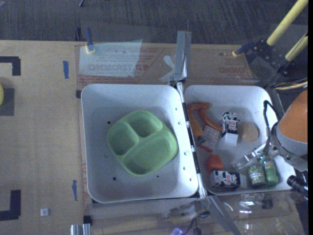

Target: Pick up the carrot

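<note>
The carrot [197, 115], orange and bent, lies along the left wall of the right bin [244, 93], near its far left corner. My gripper [251, 158] hangs low over the near right part of that bin, close above two green bottles [261, 174]. It is well to the right of the carrot and nearer the camera, with a cow-patterned carton [230, 126] between them. Nothing is visibly held.
The left bin [98, 106] holds a green divided plate [142, 142]. Also in the right bin are a red piece [214, 161], a second cow-patterned carton [225, 179] at the near wall and a tan round piece [250, 131]. The grey and orange arm [296, 124] overhangs the right rim.
</note>
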